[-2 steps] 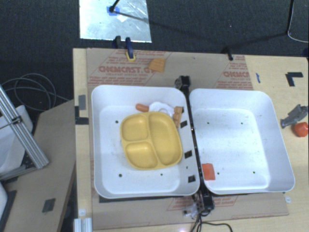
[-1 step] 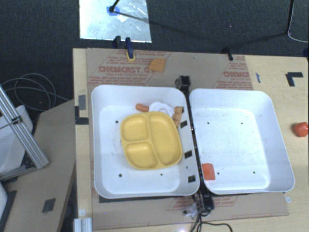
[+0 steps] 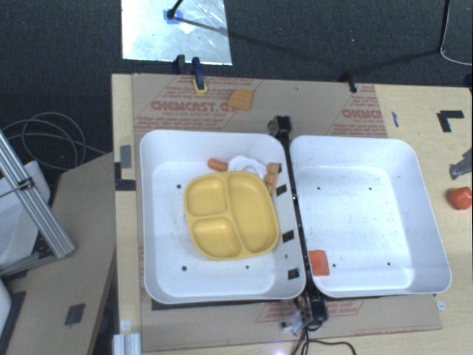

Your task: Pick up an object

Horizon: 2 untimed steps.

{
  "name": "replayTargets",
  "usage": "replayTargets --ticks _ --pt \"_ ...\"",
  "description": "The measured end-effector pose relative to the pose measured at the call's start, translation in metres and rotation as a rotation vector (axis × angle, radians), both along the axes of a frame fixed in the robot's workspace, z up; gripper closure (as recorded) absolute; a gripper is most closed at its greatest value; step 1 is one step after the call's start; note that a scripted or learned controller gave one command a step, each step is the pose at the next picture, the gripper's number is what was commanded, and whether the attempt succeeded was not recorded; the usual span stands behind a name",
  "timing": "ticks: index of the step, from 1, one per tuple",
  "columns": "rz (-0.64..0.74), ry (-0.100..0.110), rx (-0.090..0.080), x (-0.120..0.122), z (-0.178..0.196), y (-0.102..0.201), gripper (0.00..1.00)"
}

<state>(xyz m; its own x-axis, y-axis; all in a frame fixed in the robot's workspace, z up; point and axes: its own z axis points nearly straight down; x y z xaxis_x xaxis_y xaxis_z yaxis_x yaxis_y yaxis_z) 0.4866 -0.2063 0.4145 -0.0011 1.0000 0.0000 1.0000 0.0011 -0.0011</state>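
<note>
Two white bins sit side by side on the bench. The left bin (image 3: 159,220) holds a yellow plate (image 3: 230,214) with three parts. Behind the plate lie a small orange sausage (image 3: 217,165), a white thing (image 3: 247,166) and a little tan block (image 3: 272,176). The right bin (image 3: 414,220) holds a small orange block (image 3: 318,262) near its front left corner. At the right edge, a grey bit, maybe the gripper (image 3: 461,166), peeks in. I cannot tell how its jaws stand.
</note>
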Motion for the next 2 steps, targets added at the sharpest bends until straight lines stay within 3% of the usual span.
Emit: replayTargets --ticks 2 --pt "0.002 -0.005 -0.002 0.0002 0.0113 -0.0002 0.0"
